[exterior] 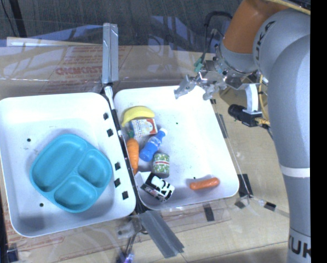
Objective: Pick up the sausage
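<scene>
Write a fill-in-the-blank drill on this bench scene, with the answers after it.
1. The blue three-compartment plastic tray lies in the ____ white bin.
2. The orange-red sausage lies near the right bin's ____ corner.
3. The yellow banana lies above the ____ carrot.

Answers: left; bottom-right; orange

Arm [286, 92]: large rounded grey casing, smooth matte finish. Orange band [245, 23] encircled link above wrist. Thin pale ring [296, 172] ran around lower grey segment. Partial dark lettering [299, 249] showed on casing near bottom edge. Wrist section carried small metal fittings and brackets, with green detail [198, 66]. Black cable [213, 21] looped beside wrist. Black block [244, 115] with white bracket was mounted below wrist. Gripper [191, 86]: slim grey metal fingers.
</scene>
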Controlling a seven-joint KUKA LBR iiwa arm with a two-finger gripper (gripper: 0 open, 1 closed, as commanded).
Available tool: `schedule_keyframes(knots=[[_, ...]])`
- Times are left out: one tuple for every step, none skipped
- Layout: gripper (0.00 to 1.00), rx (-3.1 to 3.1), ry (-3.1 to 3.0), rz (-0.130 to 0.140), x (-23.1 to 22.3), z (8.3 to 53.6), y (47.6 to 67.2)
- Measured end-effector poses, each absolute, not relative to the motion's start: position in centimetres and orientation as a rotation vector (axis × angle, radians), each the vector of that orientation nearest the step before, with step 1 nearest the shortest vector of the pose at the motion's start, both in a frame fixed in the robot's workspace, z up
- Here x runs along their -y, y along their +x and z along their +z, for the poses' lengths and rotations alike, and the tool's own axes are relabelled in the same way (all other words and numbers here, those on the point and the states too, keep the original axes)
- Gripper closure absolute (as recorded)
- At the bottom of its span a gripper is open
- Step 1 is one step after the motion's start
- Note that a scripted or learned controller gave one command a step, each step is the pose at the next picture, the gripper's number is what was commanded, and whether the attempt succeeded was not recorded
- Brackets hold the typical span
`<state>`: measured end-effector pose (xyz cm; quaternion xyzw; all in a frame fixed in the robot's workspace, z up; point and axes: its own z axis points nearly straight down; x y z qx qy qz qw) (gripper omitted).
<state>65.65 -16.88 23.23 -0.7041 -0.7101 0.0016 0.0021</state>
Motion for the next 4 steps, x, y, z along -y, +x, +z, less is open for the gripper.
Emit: schedule_keyframes(knots=[[0.0, 2.347, -2.084, 0.003, 21.1, 17.8, 58.8], [0.0, 2.404, -2.018, 0.002, 21.1, 17.7, 48.2], [1.0, 2.41, -2.011, 0.003, 21.1, 18.7, 48.3], [0.0, 2.411, -2.012, 0.003, 21.1, 18.7, 48.3]])
